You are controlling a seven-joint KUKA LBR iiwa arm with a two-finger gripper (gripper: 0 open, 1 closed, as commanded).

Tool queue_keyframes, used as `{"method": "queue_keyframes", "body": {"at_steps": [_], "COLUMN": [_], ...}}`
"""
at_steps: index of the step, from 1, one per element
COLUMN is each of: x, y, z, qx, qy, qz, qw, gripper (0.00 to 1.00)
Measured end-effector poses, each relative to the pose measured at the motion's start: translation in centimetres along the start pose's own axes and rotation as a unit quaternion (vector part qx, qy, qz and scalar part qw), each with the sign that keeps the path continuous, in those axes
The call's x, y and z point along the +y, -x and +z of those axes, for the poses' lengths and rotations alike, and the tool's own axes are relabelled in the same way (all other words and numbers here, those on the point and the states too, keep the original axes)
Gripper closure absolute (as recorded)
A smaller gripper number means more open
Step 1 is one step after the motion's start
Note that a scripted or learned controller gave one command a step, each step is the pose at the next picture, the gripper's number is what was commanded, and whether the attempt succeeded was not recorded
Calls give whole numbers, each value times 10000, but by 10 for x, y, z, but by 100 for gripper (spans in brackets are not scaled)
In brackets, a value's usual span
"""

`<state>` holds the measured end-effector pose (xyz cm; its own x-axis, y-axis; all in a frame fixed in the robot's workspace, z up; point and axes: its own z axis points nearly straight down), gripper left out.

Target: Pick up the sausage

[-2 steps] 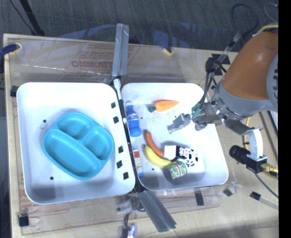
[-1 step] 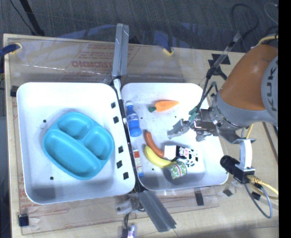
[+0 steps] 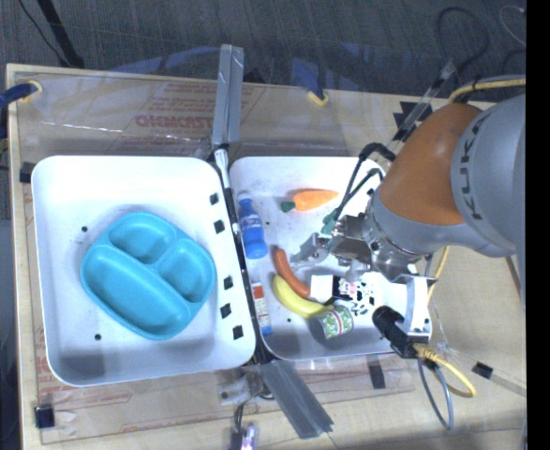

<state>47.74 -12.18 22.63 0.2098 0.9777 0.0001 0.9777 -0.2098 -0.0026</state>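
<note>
Arm low over right bin, near sausage; fingers' spread unclear.

The arm reaches over the right bin, its gripper low beside the sausage. A banana, carrot and what may be a small can lie nearby. The left bin holds 1 blue divided plate.

Grey rounded arm, broad orange band, black cables, seemingly metallic wrist hardware
</note>
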Motion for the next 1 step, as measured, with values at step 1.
{"method": "queue_keyframes", "body": {"at_steps": [1], "x": [37], "y": [-1], "z": [24], "qx": [-6], "qy": [9], "qz": [-2293], "qw": [9733], "gripper": [0]}}
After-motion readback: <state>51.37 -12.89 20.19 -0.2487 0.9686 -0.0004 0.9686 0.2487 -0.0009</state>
